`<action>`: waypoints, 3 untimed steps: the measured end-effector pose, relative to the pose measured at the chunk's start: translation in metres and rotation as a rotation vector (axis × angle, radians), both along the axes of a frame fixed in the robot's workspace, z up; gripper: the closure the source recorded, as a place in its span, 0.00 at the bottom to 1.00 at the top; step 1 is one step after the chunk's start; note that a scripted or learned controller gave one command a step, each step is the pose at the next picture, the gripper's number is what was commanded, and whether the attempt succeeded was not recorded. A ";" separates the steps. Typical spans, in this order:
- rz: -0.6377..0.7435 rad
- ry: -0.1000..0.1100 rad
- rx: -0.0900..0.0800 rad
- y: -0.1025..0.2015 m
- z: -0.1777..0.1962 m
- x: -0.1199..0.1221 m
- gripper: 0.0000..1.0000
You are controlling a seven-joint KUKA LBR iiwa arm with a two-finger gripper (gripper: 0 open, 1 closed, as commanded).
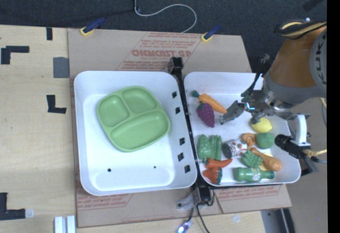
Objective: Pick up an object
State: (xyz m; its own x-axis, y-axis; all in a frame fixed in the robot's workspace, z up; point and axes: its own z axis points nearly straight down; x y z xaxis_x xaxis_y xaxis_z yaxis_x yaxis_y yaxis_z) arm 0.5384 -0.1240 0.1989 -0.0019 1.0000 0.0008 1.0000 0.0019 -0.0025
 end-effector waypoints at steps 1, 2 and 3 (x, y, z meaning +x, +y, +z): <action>-0.004 0.011 0.002 0.001 -0.074 -0.060 0.00; -0.013 -0.023 -0.019 0.008 -0.090 -0.051 0.00; -0.008 -0.009 -0.009 0.012 -0.084 -0.053 1.00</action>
State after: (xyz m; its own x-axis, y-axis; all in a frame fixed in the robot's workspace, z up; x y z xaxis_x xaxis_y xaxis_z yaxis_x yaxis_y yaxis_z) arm 0.4851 -0.1115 0.1146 0.0058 0.9999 -0.0085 1.0000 -0.0058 0.0066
